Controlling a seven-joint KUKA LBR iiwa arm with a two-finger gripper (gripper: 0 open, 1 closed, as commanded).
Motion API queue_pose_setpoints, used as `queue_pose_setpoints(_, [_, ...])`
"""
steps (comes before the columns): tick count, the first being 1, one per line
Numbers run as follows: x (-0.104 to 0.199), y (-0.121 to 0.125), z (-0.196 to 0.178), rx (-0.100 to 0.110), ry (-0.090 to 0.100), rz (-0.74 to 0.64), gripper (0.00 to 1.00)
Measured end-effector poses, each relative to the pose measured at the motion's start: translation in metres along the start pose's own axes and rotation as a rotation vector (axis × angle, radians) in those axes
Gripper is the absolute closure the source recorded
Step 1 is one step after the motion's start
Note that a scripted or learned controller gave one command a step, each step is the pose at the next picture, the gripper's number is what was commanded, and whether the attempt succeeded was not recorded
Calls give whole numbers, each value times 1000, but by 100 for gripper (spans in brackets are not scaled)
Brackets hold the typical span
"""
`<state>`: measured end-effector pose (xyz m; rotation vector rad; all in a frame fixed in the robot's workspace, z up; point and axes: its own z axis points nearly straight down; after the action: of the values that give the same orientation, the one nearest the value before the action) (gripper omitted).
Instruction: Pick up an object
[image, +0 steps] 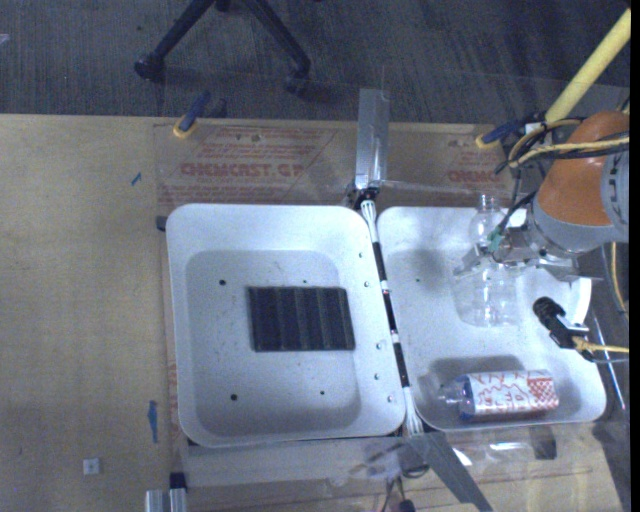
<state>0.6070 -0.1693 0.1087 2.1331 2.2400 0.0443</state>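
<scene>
**Clear bottle at the end effector, grip unreadable**

On the wooden worktop (70, 300) I saw the left bin (200, 240), smooth white plastic, with a dark ribbed rectangular panel (300, 318) lying flat in its middle. In the right bin (425, 240) a clear plastic bottle (487, 280) was nearly lost against the white floor. The end effector (500, 243) sat at the bottle's upper part, under the arm's orange band; I could not tell its state. Near the front wall lay a red-and-white patterned bottle (500, 392), on its side.

Claw (497, 243) over right bin (425, 240), above clear bottle (487, 290).
</scene>
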Motion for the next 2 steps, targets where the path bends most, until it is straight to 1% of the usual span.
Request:
queue_pose_setpoints(1, [7, -35, 19, 44, 15, -99, 0])
queue_pose_setpoints(2, [-8, 37, 25, 120, 37, -223, 0])
